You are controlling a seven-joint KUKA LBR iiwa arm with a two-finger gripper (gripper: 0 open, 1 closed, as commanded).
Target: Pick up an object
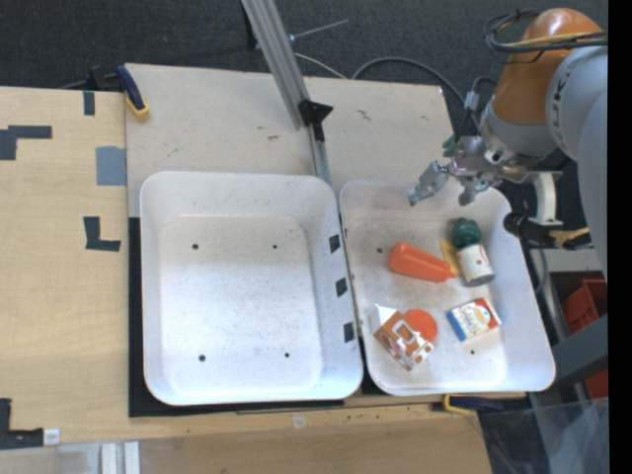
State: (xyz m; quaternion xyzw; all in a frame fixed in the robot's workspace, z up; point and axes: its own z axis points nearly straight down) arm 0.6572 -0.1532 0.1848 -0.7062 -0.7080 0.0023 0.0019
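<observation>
The right bin [513,368] holds an orange carrot-shaped piece [420,263], a small bottle with a green cap [471,251], a small blue and white carton [472,320], and an orange and white packet [406,335] near the front. My gripper [443,188] hangs over the far edge of the right bin, above and behind the objects. Its two fingers are spread apart with nothing between them. The carrot piece lies a short way in front of the gripper, the bottle to its front right.
The left bin [237,284] sits beside the right one, with black clips along the shared rim. A slanted metal post [283,62] rises behind the bins. A cable [395,67] runs across the bench at the back.
</observation>
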